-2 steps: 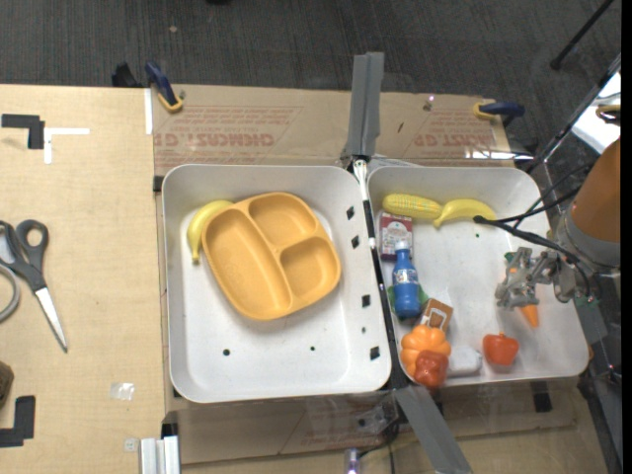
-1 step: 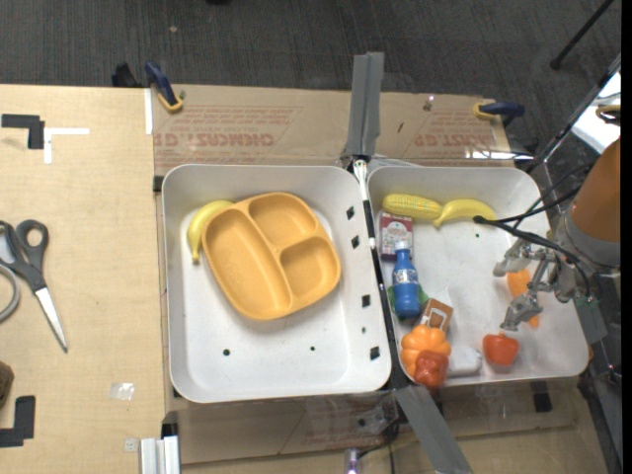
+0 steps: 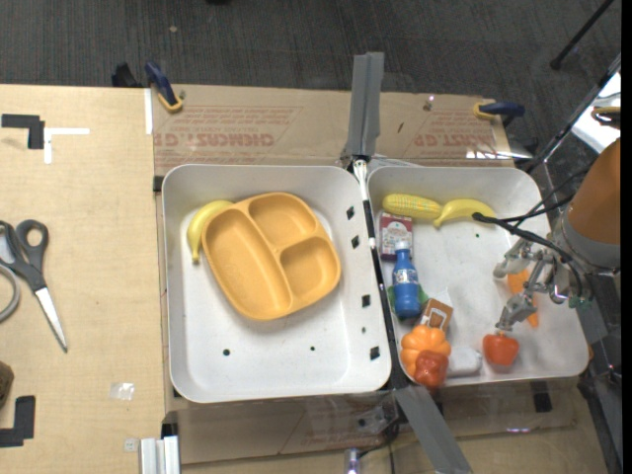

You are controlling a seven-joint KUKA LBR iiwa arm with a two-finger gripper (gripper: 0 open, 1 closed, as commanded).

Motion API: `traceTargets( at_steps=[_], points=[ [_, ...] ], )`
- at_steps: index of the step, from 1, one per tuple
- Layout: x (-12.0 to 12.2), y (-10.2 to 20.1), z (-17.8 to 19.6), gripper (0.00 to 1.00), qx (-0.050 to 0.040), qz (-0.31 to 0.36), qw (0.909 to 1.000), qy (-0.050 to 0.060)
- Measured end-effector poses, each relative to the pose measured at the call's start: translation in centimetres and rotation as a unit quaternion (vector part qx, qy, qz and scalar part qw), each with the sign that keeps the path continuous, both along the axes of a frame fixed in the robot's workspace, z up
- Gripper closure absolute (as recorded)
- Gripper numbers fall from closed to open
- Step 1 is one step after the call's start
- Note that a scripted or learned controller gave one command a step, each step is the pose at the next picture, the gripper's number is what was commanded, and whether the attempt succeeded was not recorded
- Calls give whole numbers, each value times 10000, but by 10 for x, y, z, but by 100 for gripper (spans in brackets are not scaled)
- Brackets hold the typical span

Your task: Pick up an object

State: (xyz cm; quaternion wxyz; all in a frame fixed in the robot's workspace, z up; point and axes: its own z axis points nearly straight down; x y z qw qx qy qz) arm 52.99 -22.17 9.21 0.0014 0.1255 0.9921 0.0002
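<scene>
My gripper [image 3: 513, 288] hangs over the right part of the right bin [image 3: 464, 255], reaching in from the right, with its fingers spread open. A small orange object [image 3: 519, 282] lies partly hidden under it, showing between the fingers, and they are not closed on it. A red tomato-like piece [image 3: 501, 351] sits just below the lower fingertip. Further left in this bin are a yellow corn cob [image 3: 411, 205], a small banana [image 3: 466, 209], a pink-and-white box [image 3: 395, 234], a blue bottle [image 3: 405, 282], an orange pumpkin-like piece [image 3: 426, 340] and a red pepper [image 3: 429, 366].
The left bin [image 3: 197, 354] holds a yellow divided plate [image 3: 272, 253] with a banana [image 3: 200, 227] against its left side. Scissors [image 3: 38, 275] lie on the bench at far left. A grey divider [image 3: 366, 107] runs between the bins. Black cables [image 3: 513, 227] trail above the gripper.
</scene>
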Motion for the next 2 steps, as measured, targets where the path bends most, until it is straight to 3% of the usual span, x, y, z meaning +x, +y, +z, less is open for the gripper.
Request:
traceTargets(
  at_steps=[1,2],
  points=[
    [1,0,10,100,-9,13,10000,-19],
    [-44,73,62,100,3,-253,9997,4]
  ],
)
